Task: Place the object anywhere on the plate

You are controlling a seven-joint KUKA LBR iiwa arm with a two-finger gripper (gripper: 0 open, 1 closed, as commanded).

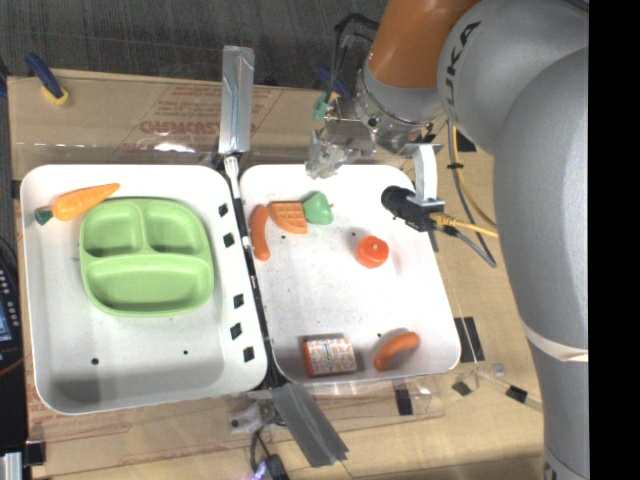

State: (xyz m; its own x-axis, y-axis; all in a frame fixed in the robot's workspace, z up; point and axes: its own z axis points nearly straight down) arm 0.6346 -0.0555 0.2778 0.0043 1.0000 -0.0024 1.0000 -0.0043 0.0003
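Two shallow white bins, seen from above.
Your left white bin (60, 368) holds the green sectioned plastic plate (147, 254) with an orange toy carrot (82, 200) at its 11 o'clock; whether the gripper (325, 158) is closed, you cannot tell.

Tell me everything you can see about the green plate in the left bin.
The green plate is a light green, rounded-rectangle tray that looks like plastic, split by raised ridges into three compartments: two smaller ones toward the far side and one wide one nearer the camera. It lies flat, right side up, in the left bin, toward the far end. A toy carrot lies beside its far left corner, seemingly just touching the rim.
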